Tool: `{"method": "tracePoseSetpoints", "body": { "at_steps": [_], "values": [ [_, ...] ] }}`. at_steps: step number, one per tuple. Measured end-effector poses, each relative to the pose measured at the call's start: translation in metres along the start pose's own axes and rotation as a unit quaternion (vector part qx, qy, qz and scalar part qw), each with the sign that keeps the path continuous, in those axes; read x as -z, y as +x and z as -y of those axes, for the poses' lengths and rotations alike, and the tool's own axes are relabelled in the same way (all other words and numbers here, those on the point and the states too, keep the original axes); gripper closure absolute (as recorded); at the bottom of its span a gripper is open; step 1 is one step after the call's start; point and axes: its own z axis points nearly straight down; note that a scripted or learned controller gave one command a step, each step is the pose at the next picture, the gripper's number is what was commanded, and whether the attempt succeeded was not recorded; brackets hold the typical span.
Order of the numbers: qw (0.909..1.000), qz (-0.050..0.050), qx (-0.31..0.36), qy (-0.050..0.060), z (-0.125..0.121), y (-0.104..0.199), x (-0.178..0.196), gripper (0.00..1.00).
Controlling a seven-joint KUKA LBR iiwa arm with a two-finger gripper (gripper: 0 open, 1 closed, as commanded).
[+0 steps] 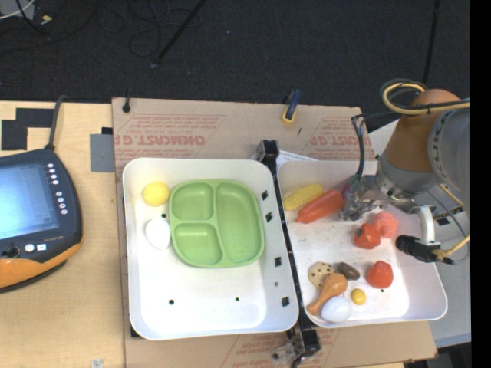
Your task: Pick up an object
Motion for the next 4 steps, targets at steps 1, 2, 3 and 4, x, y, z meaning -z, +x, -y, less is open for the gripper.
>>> {"method": "tracePoseSetpoints", "body": {
  "at_steps": [1, 2, 3, 4],
  "values": [
    [1.0000, 0.001, -0.005, -0.003, 0.001, -0.007, 0.047, 1.00],
    [1.0000, 0.001, -0.005, -0.003, -0.001, -0.010, 0.090, 1.00],
    [1.0000, 0.001, -0.005, -0.003, -0.001, -0.013, 0.132, 1.00],
    [1.0000, 0.000, -0.004, -0.001, 0.004, 0.048, 0.129, 1.00]
  ]
}}
